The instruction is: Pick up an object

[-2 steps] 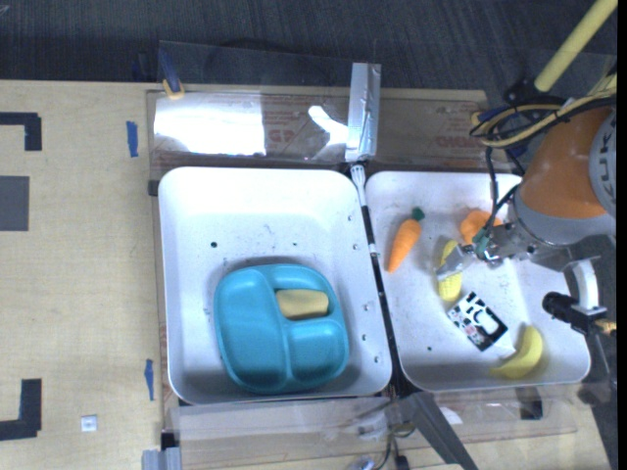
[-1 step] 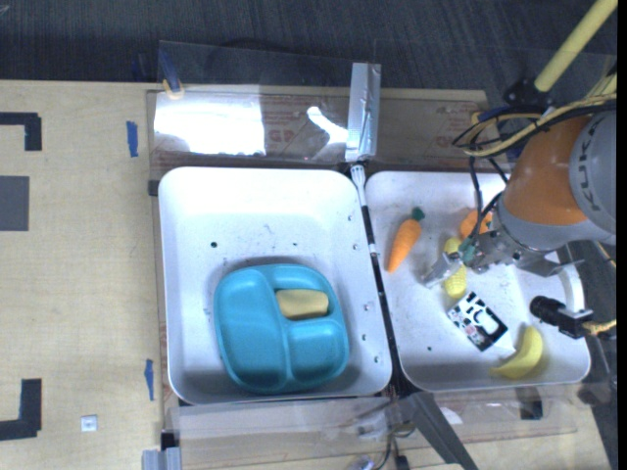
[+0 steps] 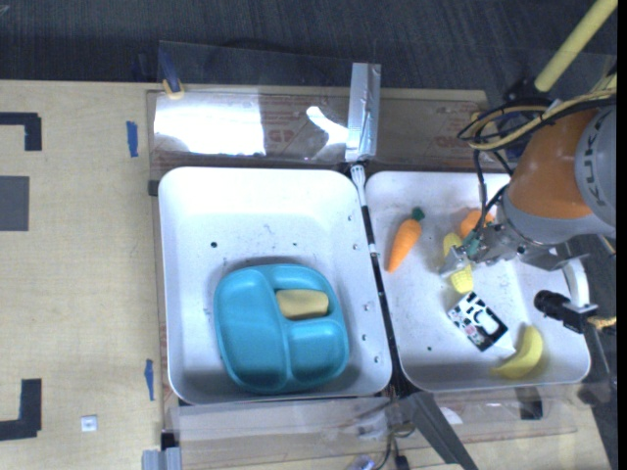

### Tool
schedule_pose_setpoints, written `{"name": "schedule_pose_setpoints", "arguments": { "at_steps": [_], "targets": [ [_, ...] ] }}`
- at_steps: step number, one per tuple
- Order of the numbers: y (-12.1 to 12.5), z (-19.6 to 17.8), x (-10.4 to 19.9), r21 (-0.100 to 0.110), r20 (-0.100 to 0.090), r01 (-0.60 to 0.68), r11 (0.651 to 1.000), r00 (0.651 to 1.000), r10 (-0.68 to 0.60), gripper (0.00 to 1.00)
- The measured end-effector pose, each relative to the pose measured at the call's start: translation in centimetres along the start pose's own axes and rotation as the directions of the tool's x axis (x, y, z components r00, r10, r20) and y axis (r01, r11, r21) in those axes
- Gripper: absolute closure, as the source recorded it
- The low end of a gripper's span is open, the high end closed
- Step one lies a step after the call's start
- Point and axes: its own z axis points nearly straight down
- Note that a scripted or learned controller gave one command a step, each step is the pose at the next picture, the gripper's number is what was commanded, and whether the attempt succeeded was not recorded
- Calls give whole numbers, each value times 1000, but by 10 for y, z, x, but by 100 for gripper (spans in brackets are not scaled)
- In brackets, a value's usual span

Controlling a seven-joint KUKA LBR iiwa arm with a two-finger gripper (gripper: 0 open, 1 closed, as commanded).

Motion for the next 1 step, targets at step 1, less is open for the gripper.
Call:
{"name": "schedule_pose_setpoints", "arguments": {
  "at_steps": [1],
  "targets": [
    [25, -38, 21, 2, -3, 18, 1000, 1000, -18, 100]
  ]
}}
